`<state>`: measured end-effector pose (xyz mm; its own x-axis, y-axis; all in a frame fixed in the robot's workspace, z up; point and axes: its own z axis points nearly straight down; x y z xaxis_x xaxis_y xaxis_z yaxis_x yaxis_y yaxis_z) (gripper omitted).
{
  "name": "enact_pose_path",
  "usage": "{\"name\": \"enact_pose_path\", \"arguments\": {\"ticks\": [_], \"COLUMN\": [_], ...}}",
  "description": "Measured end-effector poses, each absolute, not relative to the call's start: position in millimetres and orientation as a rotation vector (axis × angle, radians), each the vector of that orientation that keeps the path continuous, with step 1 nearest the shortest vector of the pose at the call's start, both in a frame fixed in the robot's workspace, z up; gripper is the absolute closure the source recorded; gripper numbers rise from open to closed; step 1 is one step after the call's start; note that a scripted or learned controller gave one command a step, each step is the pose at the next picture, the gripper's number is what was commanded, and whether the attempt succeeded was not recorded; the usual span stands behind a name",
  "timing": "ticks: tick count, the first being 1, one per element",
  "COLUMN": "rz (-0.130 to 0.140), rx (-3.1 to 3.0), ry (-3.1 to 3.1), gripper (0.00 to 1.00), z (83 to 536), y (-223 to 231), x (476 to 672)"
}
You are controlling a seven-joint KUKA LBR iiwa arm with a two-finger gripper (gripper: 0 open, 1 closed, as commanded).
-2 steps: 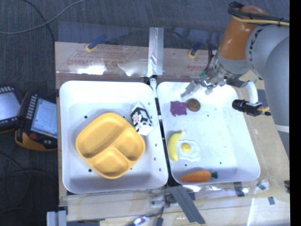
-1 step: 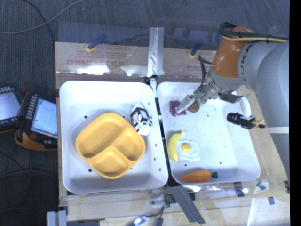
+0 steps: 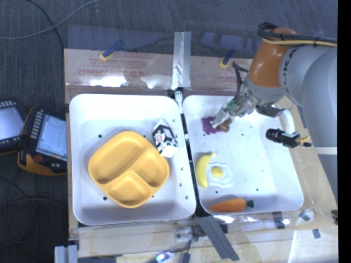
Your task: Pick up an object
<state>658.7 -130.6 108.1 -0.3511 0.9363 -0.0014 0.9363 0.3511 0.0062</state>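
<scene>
In the right bin (image 3: 285,174) lie a small purple object (image 3: 209,125), a yellow banana (image 3: 203,169), a fried egg (image 3: 219,173) and an orange carrot (image 3: 230,204). My gripper (image 3: 222,124) reaches down from the upper right and sits right against the purple object's right side, near the bin's back left. The grey arm with its orange band (image 3: 269,62) rises behind it. The left bin (image 3: 93,108) holds a yellow divided plate (image 3: 128,169) and a small black-and-white object (image 3: 164,138).
A black fitting (image 3: 282,136) juts over the right bin's right side. A strip of tape (image 3: 181,59) runs up behind the divider between the bins. A teach pendant (image 3: 41,141) lies on the floor at the left.
</scene>
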Motion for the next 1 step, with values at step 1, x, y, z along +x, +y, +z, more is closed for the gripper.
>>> {"name": "enact_pose_path", "arguments": {"ticks": [1], "rz": [-0.004], "rx": [2.199], "ry": [2.242], "gripper": [1.00], "z": [206.8], "y": [-126.7], "x": [652.1]}}
